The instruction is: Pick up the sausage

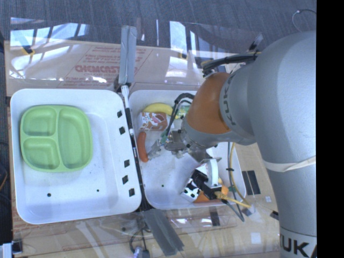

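Reaching into the right-hand shallow white plastic bin (161,195) at frame centre, the end effector (157,148) hangs low, just right of the small reddish-orange toy sausage (142,146). We cannot tell whether it is open or closed; the wrist hides the detail. The sausage lies lengthwise against the bin's left wall, just below a red-and-white printed packet (153,121) and a yellow banana (157,109). We judge it light, smooth, rounded and apt to roll or slip. Best hold: across its narrow middle, though the wall leaves little room on that side. A green divided plate (55,138) sits in the left white bin (70,203).
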Robot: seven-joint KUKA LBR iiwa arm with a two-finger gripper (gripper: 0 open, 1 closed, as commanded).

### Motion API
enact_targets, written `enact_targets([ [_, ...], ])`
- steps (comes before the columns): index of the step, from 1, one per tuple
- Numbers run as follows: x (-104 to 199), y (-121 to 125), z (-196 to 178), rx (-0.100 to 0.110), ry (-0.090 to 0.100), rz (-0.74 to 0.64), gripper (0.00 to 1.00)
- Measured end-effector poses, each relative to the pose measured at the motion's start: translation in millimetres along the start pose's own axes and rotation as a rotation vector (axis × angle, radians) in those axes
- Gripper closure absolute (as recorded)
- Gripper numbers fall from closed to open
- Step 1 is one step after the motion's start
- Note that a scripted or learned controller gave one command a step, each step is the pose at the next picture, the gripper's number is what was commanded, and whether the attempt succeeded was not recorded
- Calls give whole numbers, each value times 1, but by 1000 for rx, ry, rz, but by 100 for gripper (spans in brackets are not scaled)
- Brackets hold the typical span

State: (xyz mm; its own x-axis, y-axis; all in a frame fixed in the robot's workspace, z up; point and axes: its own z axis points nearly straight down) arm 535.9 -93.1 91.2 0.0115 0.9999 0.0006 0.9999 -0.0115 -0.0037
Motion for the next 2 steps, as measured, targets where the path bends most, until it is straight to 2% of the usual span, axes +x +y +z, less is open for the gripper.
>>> enact_targets([
  [1,2,38,-1,0,0,20,0],
  [2,2,37,-1,0,0,20,0],
])
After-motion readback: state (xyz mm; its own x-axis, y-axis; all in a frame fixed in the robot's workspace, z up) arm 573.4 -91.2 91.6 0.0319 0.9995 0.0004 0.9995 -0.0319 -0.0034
